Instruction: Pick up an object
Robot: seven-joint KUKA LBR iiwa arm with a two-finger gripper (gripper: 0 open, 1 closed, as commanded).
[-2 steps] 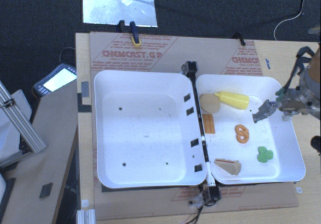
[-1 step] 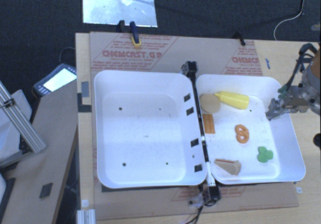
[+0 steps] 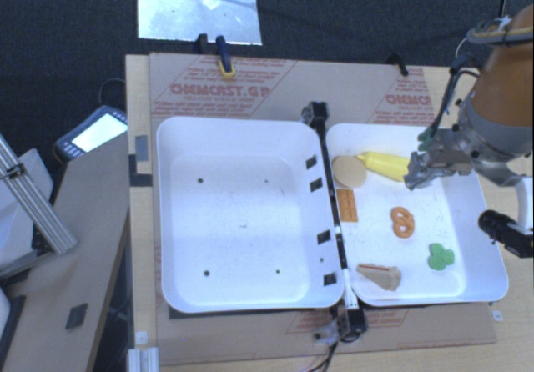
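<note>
Two shallow white plastic bins side by side, mid-frame: left bin point(image 3: 242, 212), right bin point(image 3: 476, 279). In the right bin: round tan disc point(image 3: 348, 171) at upper left, long yellow piece point(image 3: 385, 164) just right of it, flat orange rectangle point(image 3: 347, 207) below the disc, orange pretzel-shaped piece point(image 3: 402, 222) centre, green lumpy piece point(image 3: 440, 257) lower right, tan wedge point(image 3: 380, 275) bottom left. Gripper point(image 3: 415, 179) sits at the yellow piece's right end.

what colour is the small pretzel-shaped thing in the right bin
Orange: the small pretzel-shaped toy in the right white bin shows best in the camera view.

Two white bins point(image 3: 242, 133): one yellow piece point(image 3: 385, 164), one pretzel point(image 3: 403, 222), one green toy point(image 3: 440, 257).
</note>
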